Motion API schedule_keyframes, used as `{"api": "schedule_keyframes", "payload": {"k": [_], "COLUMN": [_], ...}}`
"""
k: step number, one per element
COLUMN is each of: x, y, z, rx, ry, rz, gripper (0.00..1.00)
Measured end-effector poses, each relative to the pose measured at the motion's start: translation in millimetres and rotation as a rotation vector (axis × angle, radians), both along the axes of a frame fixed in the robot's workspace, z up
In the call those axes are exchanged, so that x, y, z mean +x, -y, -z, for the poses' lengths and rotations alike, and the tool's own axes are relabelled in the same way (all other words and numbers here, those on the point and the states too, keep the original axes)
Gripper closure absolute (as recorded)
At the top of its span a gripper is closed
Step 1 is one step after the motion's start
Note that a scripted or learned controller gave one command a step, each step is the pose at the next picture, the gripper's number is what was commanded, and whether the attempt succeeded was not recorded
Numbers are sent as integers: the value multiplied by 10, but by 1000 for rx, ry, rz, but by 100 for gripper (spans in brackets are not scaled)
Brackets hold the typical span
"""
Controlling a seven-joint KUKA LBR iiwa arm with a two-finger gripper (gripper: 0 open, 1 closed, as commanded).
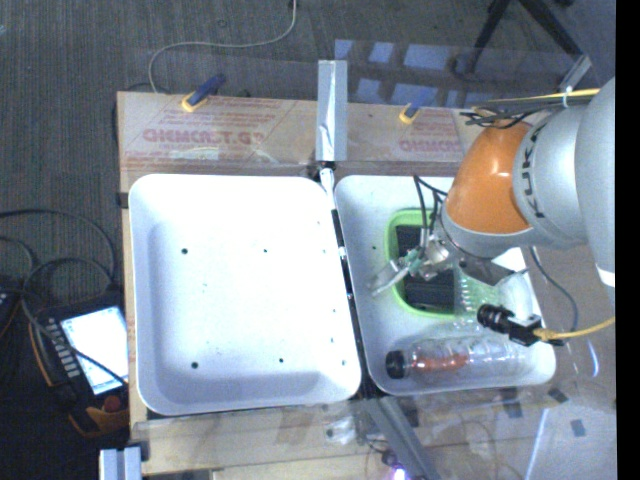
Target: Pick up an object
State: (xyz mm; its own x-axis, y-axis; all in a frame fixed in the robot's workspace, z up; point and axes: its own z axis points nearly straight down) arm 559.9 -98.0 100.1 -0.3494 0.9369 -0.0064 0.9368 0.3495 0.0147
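Gripper (412, 263) hangs low in the right bin (365, 268), over the green tray (400, 236); I cannot tell its state. A clear bottle (455, 360) lies near the front wall. I should drop straight down and squeeze slowly.

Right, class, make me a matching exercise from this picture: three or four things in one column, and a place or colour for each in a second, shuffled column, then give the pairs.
Things:
1. clear plastic bottle
2. green container
3. left bin
4. orange band

Descriptions:
A. on the arm above the wrist
B. lying along the right bin's near edge
C. under the gripper
D. white, beside the right bin

Pairs: 1-B, 2-C, 3-D, 4-A
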Motion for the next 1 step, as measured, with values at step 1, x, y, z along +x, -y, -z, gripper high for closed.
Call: {"api": "schedule_keyframes", "payload": {"k": [1], "x": [5], "y": [-15], "z": [-83], "rx": [3], "ry": [0], "rz": [0], "gripper": [100]}}
